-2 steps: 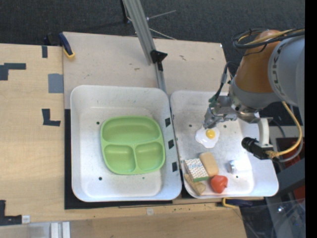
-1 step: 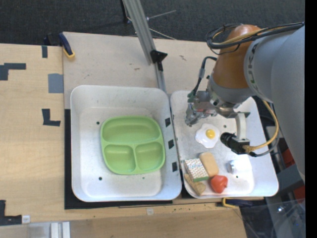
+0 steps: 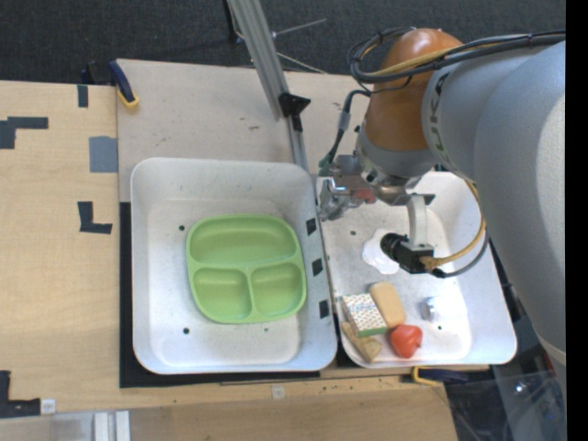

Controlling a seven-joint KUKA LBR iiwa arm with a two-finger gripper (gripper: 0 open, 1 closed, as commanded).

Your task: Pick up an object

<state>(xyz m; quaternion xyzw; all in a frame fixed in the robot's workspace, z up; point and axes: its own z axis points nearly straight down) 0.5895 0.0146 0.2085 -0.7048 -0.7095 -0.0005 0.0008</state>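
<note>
**While the claw waits at the far corner, the pickings sit at the near rim**

Although the task names no particular object, everything loose lies in the right bin [image 3: 480, 336], clustered against its near edge. The claw [image 3: 333, 194] hangs over that bin's far-left corner, close to the wall it shares with the left bin [image 3: 147, 246]. Everything graspable therefore lies toward the bottom of the view from the claw and a little to the right, well apart from it.

Nearest in that direction is the tan block [image 3: 388, 303], whose long axis slants from upper left to lower right in the view. The checked box [image 3: 364, 314] touches its left side, so a closing grip there looks crowded. The red piece [image 3: 405, 340] sits just below the block's lower end, near the bin's rim. A small grey bit [image 3: 428, 310] lies to the right with bare floor around it.

Whether the claw is clenched or released I cannot tell, as the wrist hides it from above; nothing is seen held in it.

The left bin holds only a green divided plate [image 3: 246, 266], lying flat with nothing in its three sections. Both bins rest on the desk [image 3: 46, 246], so the coming move, as I judge it, is a run toward the near rim and then a descent
</note>
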